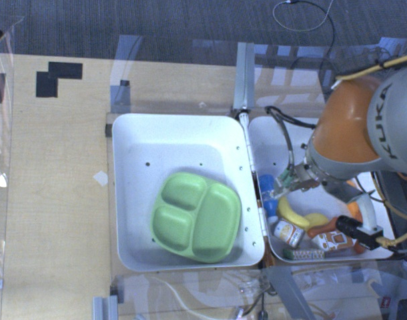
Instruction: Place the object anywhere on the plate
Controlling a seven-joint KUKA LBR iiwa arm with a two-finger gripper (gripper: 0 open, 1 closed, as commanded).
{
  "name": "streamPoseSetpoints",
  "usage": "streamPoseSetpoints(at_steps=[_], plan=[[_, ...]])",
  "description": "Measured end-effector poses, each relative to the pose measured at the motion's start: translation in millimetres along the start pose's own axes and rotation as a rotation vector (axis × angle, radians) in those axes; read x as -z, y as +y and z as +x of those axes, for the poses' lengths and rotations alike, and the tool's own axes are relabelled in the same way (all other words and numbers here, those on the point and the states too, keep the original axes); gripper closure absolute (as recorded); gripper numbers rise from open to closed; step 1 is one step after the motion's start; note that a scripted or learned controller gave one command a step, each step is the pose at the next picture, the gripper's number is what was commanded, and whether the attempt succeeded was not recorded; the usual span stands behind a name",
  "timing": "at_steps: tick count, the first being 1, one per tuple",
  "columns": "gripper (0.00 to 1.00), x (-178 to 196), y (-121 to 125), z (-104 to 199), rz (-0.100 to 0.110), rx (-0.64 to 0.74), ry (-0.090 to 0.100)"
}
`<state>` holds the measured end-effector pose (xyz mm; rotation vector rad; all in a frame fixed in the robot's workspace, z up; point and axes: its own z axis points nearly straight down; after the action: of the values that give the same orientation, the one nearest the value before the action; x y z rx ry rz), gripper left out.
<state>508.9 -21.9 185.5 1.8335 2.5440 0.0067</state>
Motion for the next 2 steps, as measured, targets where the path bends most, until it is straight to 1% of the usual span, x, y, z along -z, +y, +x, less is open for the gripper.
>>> streamPoseSetpoints(at_steps=[1,2], plan=[[1.00,43.3,-23.9,-8.3,0.000,0.072,-0.001],[1.00,41.3,-1.4,60.3,0.001,0.503,0.002]])
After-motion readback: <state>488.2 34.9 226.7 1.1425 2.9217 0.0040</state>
